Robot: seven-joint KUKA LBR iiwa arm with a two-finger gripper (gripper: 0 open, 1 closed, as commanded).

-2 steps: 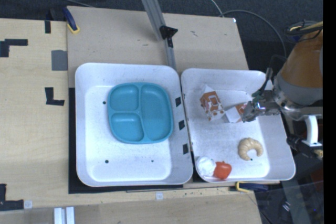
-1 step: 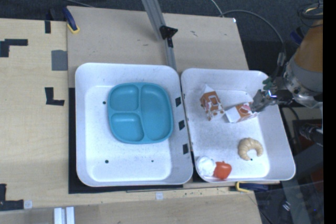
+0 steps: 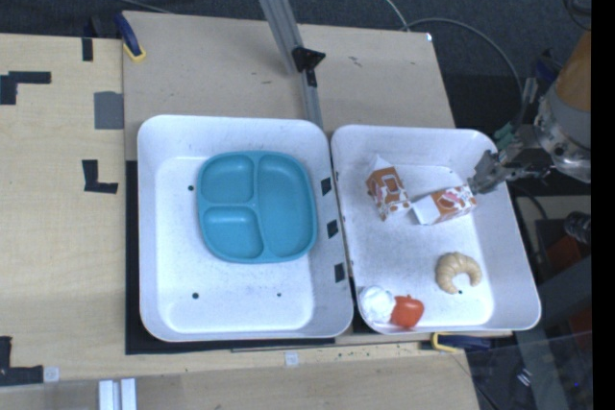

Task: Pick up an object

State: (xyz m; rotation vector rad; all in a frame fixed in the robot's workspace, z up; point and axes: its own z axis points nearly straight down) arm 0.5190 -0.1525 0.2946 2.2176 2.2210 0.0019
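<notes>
Carton (image 3: 444,204) sits mid-right of frame in the right bin (image 3: 509,293) | my end effector (image 3: 488,170) hovers just beside its right end, lined up for a grab | can't tell its state tbh

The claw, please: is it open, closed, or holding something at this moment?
Claw: it cannot be told; it sits at the right bin's far right edge, next to the orange-and-white carton.
</notes>
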